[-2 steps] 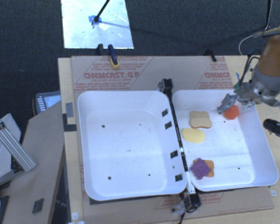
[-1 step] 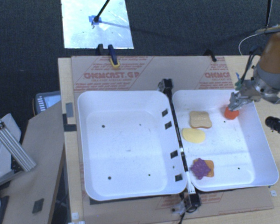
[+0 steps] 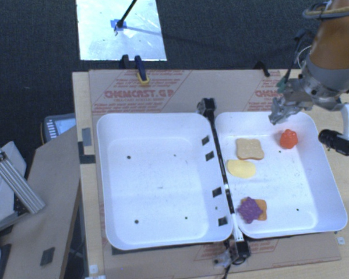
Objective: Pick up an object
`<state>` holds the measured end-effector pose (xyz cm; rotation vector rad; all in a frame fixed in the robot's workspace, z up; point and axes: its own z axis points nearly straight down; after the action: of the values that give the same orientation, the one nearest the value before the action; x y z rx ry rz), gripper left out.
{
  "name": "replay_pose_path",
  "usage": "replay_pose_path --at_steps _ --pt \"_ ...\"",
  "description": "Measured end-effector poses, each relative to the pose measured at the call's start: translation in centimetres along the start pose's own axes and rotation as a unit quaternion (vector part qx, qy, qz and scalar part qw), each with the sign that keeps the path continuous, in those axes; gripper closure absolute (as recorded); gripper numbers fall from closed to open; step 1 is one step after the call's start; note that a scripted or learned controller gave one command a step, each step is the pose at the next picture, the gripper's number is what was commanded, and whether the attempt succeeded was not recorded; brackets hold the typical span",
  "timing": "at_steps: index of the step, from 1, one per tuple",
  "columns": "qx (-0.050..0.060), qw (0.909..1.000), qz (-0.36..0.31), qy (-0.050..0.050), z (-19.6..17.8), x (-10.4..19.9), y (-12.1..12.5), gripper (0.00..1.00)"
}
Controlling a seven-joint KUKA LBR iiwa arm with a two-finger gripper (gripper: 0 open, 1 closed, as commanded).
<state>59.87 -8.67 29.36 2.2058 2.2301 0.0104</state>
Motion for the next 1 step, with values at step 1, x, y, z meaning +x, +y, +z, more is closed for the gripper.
replay_pose_path --at_steps 1 --pt "0.0 1.0 0.004 -0.001 -13.33 -1.63 -7.85 1.0"
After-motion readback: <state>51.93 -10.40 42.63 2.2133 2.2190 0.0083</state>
